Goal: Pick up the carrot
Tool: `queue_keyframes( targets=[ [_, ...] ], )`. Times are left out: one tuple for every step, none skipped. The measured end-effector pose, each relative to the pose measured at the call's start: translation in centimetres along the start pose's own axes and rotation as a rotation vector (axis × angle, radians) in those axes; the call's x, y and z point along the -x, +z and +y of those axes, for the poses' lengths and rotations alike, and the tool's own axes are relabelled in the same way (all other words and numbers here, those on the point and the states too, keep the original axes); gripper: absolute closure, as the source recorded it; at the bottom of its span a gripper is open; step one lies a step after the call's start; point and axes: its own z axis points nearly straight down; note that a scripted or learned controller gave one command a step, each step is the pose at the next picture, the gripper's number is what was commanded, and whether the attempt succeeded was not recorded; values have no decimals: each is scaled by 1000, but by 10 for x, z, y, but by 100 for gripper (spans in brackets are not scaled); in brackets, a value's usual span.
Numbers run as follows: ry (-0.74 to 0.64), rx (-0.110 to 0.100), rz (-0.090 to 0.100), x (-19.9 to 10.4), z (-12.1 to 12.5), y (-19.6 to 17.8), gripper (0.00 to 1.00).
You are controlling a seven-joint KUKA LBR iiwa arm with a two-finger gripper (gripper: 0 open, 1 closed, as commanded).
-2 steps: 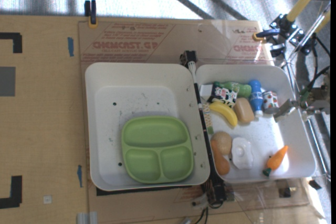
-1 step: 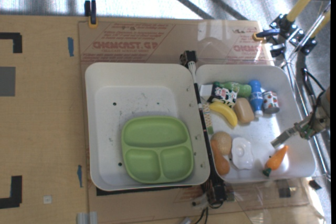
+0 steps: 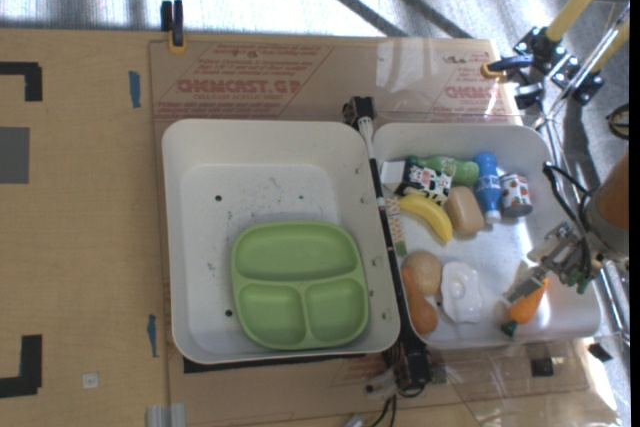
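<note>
The carrot [image 3: 527, 301] is orange with a green tip and lies tilted near the front right corner of the right bin [image 3: 500, 250]. Its thick end points up and right, toward my gripper [image 3: 553, 267]. The gripper reaches in over the bin's right wall and sits directly at that thick end. The wrist's metal parts hide where gripper and carrot meet, so I cannot say whether they are touching.
The right bin also holds a banana [image 3: 428, 216], a bread roll [image 3: 465, 211], a blue bottle [image 3: 487, 183], a small can [image 3: 515, 195], a cow-print carton [image 3: 426, 180], a white fried egg [image 3: 460, 292] and a tan ball [image 3: 422, 270]. A green divided plate [image 3: 297, 285] lies in the left bin [image 3: 190, 215].
</note>
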Motion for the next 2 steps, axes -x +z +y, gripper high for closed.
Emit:
queue_keyframes(
  targets=[
    [2, 5, -7, 1, 2, -10, 100],
    [29, 0, 1, -32, 33, -44, 100]
  ],
)
